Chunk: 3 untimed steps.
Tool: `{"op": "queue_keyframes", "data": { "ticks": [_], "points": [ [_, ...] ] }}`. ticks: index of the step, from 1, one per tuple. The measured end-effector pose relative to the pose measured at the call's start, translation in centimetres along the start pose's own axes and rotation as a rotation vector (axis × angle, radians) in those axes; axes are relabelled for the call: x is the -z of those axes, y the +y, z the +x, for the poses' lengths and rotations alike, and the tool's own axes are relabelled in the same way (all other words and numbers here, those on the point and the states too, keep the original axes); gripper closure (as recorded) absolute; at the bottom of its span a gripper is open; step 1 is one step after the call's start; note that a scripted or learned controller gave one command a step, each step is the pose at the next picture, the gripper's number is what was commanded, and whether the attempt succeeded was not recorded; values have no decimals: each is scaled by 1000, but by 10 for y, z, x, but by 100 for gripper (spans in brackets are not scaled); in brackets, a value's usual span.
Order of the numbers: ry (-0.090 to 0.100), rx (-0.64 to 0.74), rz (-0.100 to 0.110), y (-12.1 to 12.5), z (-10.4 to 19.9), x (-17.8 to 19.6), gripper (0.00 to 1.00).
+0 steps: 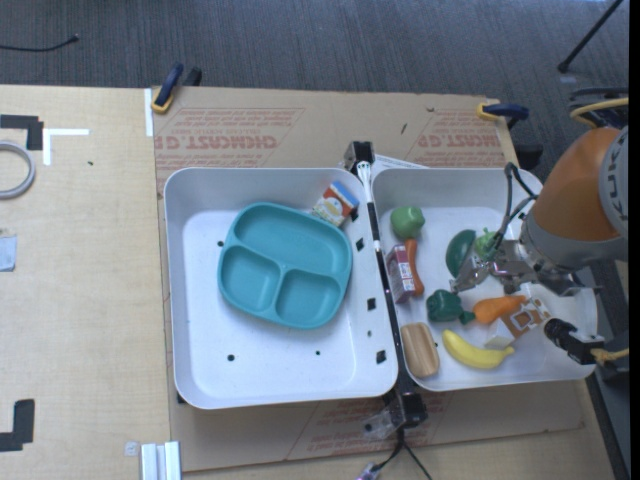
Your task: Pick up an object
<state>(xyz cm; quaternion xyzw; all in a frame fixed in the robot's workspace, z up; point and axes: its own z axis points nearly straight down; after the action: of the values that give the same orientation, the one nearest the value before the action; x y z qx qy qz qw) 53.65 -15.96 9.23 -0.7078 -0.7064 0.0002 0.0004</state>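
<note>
The gripper [490, 268] hangs low over the right bin [560, 368], its metal fingers pointing toward the bin's middle. Whether they are apart or together cannot be told, and nothing can be seen gripped between them.

Just below the gripper lies the carrot [497, 309], its long axis nearly level across the view and tilted slightly, its orange body ending at the dark green piece [447, 307] on the side away from the arm. Farther below, the banana [476, 352] curves along the bin's near wall, its long axis running likewise across the view. A dark green oval piece [460, 250] stands just beside the gripper, away from the arm. Beyond it sit a green apple [407, 220], a reddish packet [403, 271] lying lengthwise along the divider, and a tan bread roll [419, 349] in the near corner.

This bin is crowded around the gripper, with bare white floor mainly along its far wall.

Well apart, across the divider, the left bin [200, 368] holds a teal divided plate [285, 265] and a small carton [334, 204] at its far corner, with wide bare floor around them.
</note>
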Motion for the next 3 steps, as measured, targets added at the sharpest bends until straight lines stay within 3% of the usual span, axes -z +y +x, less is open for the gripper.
{"op": "queue_keyframes", "data": {
  "ticks": [1,2,3],
  "points": [
    [-1,4,-1,51,21,0,0],
    [-1,5,-2,51,21,10,100],
    [0,3,1,18,66,0,100]
  ]
}}
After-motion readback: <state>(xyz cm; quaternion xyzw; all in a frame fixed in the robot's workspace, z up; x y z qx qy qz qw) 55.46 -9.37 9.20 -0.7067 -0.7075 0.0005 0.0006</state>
